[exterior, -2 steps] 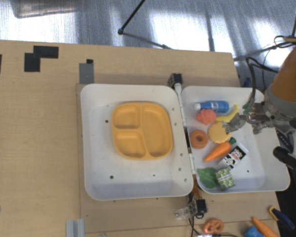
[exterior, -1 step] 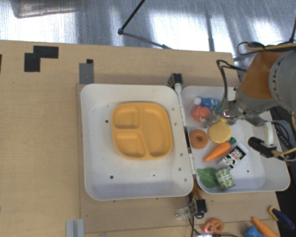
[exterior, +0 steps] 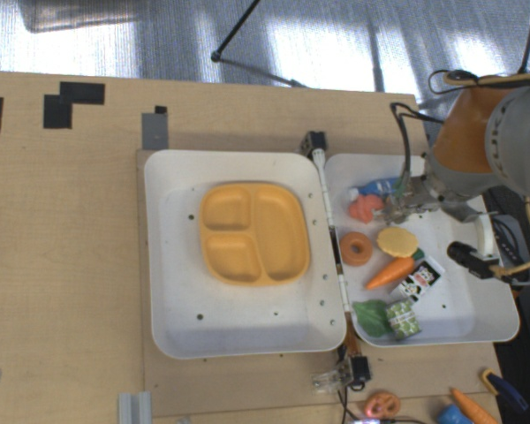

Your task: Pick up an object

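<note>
2 white bins [exterior: 185,325], 1 yellow plate [exterior: 252,233], 1 carrot [exterior: 389,272], 1 doughnut [exterior: 357,248].

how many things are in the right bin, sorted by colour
Orange: 2, a ring and a carrot
Yellow: 1, an oval piece
Pink: 1, a lumpy piece
Blue and white: 1, a tube
Green: 2, a leafy piece and a small block
Black and white: 1, a small packet
Total: 8
</note>
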Robot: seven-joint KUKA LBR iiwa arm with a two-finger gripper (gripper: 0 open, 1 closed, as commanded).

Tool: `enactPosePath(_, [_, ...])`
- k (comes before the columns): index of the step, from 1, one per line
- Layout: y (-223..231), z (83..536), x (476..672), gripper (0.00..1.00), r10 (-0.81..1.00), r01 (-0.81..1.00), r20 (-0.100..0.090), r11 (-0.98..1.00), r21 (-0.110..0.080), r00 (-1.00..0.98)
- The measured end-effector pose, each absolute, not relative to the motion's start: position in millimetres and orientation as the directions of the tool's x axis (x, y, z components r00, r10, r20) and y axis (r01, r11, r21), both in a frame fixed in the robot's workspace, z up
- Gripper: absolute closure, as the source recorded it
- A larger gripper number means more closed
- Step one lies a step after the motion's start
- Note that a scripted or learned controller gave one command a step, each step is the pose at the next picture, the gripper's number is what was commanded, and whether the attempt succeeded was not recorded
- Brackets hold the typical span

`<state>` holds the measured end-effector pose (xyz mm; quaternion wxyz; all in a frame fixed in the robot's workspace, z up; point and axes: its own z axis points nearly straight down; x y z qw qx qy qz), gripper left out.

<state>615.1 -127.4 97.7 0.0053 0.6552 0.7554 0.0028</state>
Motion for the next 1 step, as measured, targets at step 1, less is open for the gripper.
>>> enactPosePath(1, [-127.4,97.6,615.1,0.00,0.990,0.990,-0.004,0.142,0.011,-0.142])
